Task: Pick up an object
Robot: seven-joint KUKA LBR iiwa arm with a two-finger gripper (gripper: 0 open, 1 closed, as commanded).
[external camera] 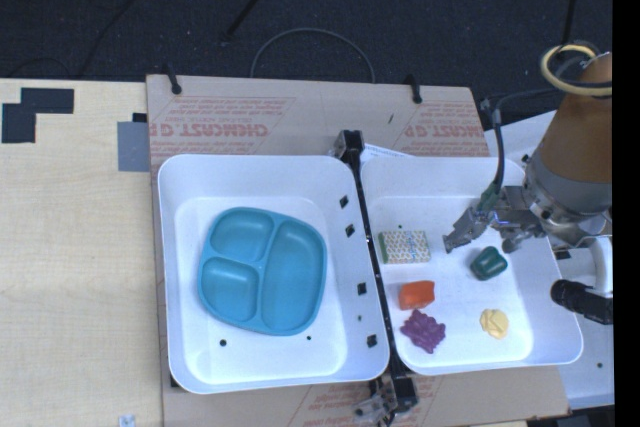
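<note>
Dark carpet with loose cables runs behind a light wood bench [70,245], and a cardboard sheet [300,115] sits under two white bins, probably to keep them from sliding. Left bin [180,185] has a blue divided plate [264,271] lying flat in the middle, nothing on it. Right bin [545,340] holds the loose stuff, spread apart so each piece can be grabbed alone: a small patterned block [404,246] near the divider, an orange block [418,294] just below it, a purple grape bunch [424,330] below that, a yellow piece [494,322] toward the front right, and a dark green piece [489,263] further back. Arm comes in from the right, orange band above the wrist, and the gripper [484,231] hangs over the right bin just behind and a bit left of the dark green piece. Fingers look spread wide, one prong pointing toward the patterned block, the other side near the green piece, with nothing between them. Can't tell if the tips touch the bin floor or hover. Task is any one object; my read is the dark green piece is the target since it's nearest, and the pick isn't done. It looks small and rounded, so it could squirt out if the closing is off-centre.
</note>
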